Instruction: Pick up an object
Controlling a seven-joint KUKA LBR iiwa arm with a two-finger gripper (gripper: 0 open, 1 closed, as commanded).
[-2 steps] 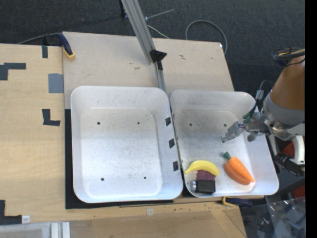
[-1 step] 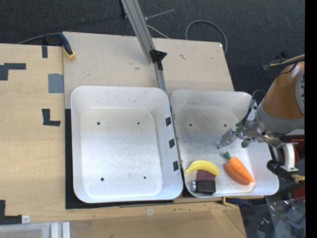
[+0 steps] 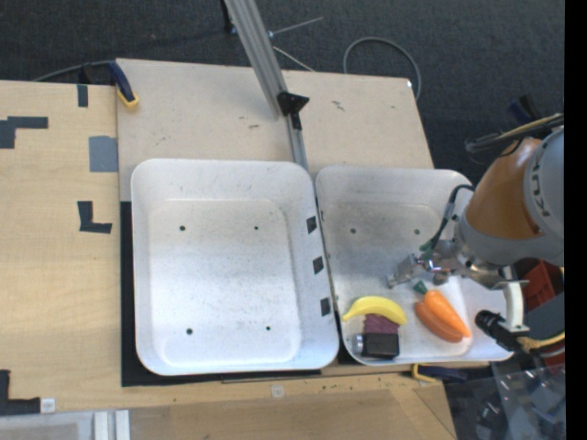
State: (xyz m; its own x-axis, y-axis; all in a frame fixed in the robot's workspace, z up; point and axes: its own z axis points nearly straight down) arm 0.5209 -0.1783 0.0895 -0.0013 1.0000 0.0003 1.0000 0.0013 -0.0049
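Two white bins lie under me, the left bin (image 3: 220, 264) and the right bin (image 3: 385, 200), whose near corner holds everything worth taking. The carrot (image 3: 440, 316) looks the best target: a light, stiff, smooth toy, probably slippery, so I judge a grip across its thick middle safest. It lies just beside my gripper (image 3: 410, 271), toward the near edge. Banana (image 3: 374, 309) and dark block (image 3: 378, 340) sit alongside. Whether my gripper is parted or closed, I cannot tell.
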